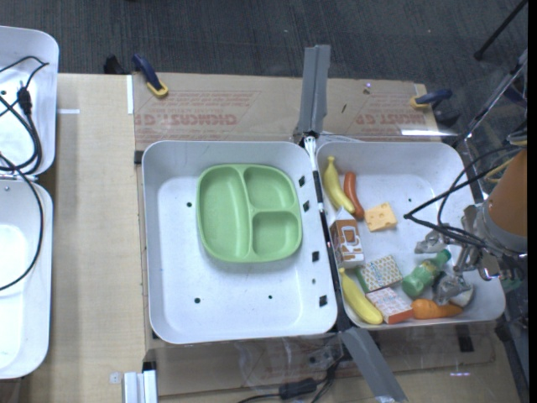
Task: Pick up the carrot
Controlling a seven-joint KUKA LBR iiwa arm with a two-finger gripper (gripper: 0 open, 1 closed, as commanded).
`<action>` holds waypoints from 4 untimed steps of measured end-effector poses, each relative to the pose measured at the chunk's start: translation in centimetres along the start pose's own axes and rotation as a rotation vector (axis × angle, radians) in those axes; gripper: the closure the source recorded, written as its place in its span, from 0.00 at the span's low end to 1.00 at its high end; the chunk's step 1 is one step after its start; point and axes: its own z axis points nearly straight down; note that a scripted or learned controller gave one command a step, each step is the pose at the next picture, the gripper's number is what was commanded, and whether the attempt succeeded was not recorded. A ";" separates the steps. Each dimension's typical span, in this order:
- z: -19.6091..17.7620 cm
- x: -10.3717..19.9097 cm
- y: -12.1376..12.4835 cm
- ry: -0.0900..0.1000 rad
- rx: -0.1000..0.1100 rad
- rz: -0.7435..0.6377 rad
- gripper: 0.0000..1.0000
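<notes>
Down at the bottom edge of the right bin (482,162), closest to the camera, sits the carrot (435,310), the orange thing tucked into the near right corner. It's lying flat with its long axis running roughly left to right, parallel to the bin's near wall, with what looks like a greenish end on its left, so that's probably the fat end and the tip points right, though it's too small to be sure.

Just above it is the gripper (450,285), coming in from the right side of the view with the arm's orange band (512,204) further up. Honestly can't tell whether the fingers are spread or closed; it's a tangle of metal and cables at this size, and nothing is visibly between them. So I wouldn't say it's holding anything.

Key relation: the carrot is just toward the camera from the gripper, nearly underneath it, maybe touching. My guess is the next move is a small shift toward the near wall plus a descent, with the fingers closing across the carrot's short width, not along its length.

What could mess it up: the green bottle-like thing (422,278) is right beside the gripper on the left, and a red block (393,306) and a banana (361,299) are close by on the carrot's left. The bin wall right behind the carrot leaves little room for a finger on that side.

The left bin (164,250) just has a green divided plate (250,212), well apart from all this.
</notes>
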 end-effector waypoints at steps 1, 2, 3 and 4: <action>0.2 -0.5 -0.7 0.000 -0.009 -0.181 0.00; 0.2 -0.7 -0.6 -0.005 -0.013 -0.389 0.00; 0.4 -1.0 -0.7 0.000 -0.016 -0.644 0.00; 0.9 -2.6 1.7 0.016 -0.025 -1.114 0.00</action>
